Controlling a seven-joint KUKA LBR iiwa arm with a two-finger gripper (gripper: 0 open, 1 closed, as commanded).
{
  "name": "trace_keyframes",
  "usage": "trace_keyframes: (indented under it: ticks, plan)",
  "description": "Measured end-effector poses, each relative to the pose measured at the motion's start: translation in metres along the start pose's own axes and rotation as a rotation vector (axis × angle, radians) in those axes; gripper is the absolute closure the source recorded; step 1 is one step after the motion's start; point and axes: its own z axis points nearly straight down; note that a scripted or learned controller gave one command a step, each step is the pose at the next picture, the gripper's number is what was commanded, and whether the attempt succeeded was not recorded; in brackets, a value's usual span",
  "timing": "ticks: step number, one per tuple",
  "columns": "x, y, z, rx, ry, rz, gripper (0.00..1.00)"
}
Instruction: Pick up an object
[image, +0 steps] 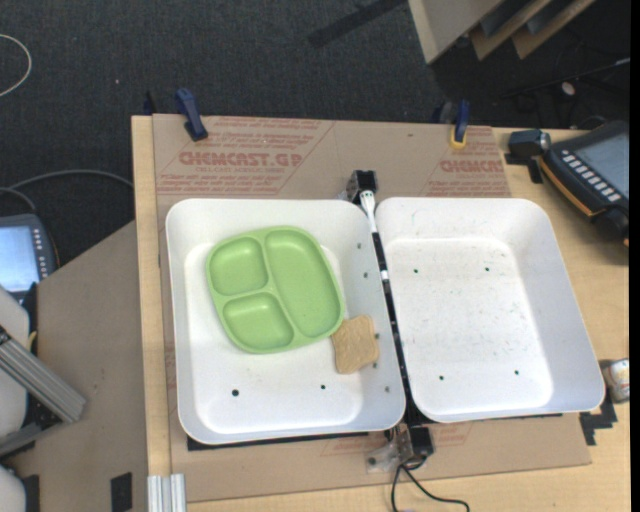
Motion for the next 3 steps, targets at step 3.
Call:
trace_keyframes:
  ticks: [3]
  plan:
    - [0.111, -0.045, 0.192, 0.035, 0.013, -0.006, 1.00]
